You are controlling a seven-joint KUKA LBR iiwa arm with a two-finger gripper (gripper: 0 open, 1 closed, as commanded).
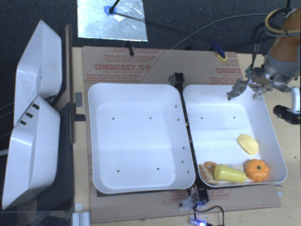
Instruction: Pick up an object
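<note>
My gripper (pixel 246 92) hangs over the far right corner of the right bin (pixel 214 121), open, with nothing between its two fingers. Several small objects lie along the bin's near edge, well away from the gripper. A pale yellow lump (pixel 248 144) sits by the right wall. Closer to the front rest an orange pumpkin (pixel 257 169), a yellow-green cylinder (pixel 229 173) and a brown item (pixel 208 168), partly under the cylinder.
The left bin (pixel 136 140) adjoins the right one, with a black divider bar (pixel 187 126) between them. Spare white bins (pixel 33 117) are stacked at the far left. A metal sheet (pixel 112 12) lies beyond the bench, and cables run at back right.
</note>
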